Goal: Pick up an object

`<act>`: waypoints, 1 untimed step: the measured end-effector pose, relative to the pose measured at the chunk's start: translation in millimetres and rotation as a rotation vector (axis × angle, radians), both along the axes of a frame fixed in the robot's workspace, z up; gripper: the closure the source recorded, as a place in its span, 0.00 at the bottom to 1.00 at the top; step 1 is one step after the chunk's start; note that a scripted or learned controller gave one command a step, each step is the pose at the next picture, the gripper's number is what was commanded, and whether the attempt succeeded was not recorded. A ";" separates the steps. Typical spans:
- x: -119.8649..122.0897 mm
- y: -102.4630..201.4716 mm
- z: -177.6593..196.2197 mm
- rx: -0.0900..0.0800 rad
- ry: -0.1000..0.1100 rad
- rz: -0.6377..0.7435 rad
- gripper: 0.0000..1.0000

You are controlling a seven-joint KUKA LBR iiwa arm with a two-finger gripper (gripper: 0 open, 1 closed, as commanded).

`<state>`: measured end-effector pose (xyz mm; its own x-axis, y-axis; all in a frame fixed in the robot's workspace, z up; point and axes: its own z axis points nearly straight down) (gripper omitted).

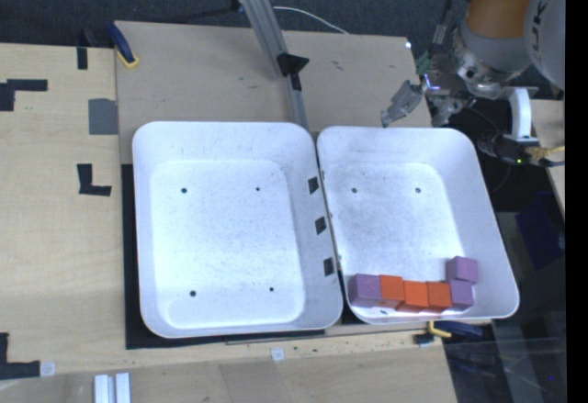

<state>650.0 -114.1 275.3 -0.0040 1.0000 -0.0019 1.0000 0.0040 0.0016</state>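
The gripper (415, 109) is seen just beyond the far rim of the right bin (487, 208), above the bare bench (211, 71) rather than over the bin's floor. Its two fingers are spread apart, one pointing toward the bin's far-left part and the other nearer the wrist, and nothing is seen between them. The grey arm with its orange band (505, 11) is seen rising from the gripper toward the upper right, behind the right bin's far corner.

The objects are found well apart from the gripper, along the near wall of the right bin. A row is formed there: a purple block (367, 287) at the row's left end, then orange blocks (414, 293) touching one another, then a second purple block (462, 294) at the right end. A third purple block (462, 269) is set just behind that end, toward the bin's right wall.

The left bin (147, 208) is placed against the right bin's left rim. A slanted metal rail (262, 11) is seen behind the seam between them.
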 end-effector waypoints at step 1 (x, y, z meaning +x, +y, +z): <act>-11.5 60.1 14.1 0.004 0.002 0.003 0.00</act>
<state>638.5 -54.0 289.4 -0.0069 1.0000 0.0017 1.0000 0.0069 -0.0001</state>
